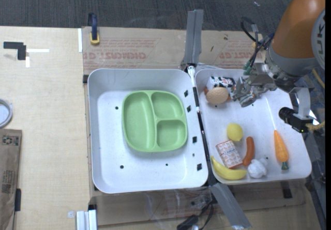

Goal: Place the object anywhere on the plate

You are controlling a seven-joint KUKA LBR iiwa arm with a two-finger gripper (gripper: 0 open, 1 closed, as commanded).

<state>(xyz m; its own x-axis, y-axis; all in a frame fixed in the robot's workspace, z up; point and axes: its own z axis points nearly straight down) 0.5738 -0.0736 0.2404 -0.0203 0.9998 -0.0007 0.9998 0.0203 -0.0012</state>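
A light green plate with three compartments lies in the left bin; nothing rests on it. My gripper hangs over the back of the right bin, just to the right of a brown egg-shaped object. A black-and-white carton lies right behind that object. The gripper's tip is close to both, and nothing is visibly held in it.
The right bin also holds a yellow lemon, a red sausage, a carrot, a banana, a red packet and a white crumpled item. A grey divider stands behind the bins.
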